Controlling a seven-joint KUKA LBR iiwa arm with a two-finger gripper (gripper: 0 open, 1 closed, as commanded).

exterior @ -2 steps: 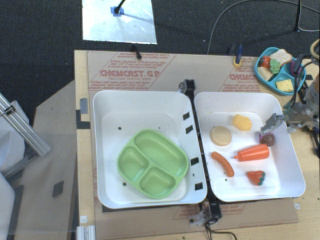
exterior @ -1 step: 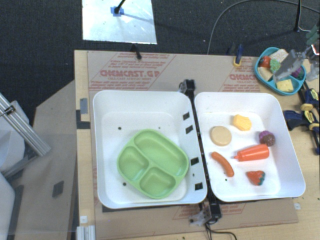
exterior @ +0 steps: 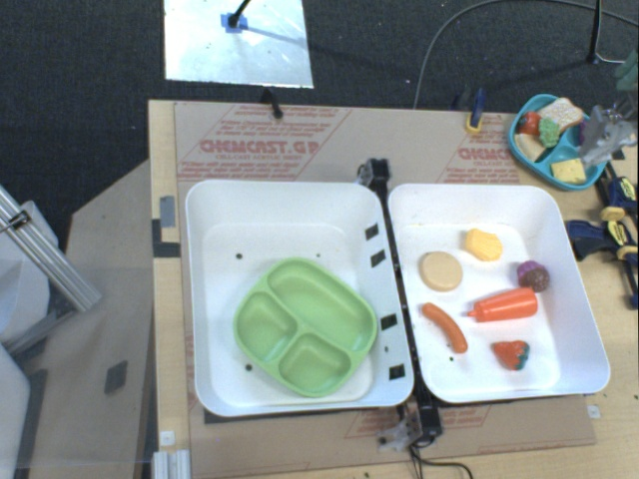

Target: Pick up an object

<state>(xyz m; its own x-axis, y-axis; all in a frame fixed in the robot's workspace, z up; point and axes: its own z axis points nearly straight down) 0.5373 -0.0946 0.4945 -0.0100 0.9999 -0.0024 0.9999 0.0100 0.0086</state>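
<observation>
The right bin [exterior: 569, 267] holds several toy foods lying apart from one another. A yellow piece [exterior: 483, 244] sits at the back, with a tan round biscuit [exterior: 440, 270] to its left. A purple piece [exterior: 533, 275] lies near the right wall. Just below it is an orange carrot [exterior: 504, 305]. An orange-red sausage [exterior: 444, 326] lies slanted near the middle divider, and a red strawberry [exterior: 510, 353] is at the front. In the left bin [exterior: 215, 267] rests a green divided plate [exterior: 305, 325].
A blue dish [exterior: 534, 158] with more toy food stands on the bench at the back right. Blue clamps [exterior: 614, 223] lie along the right edge. A shiny metal sheet [exterior: 238, 28] lies beyond the bench. A cable [exterior: 479, 18] arcs over the back.
</observation>
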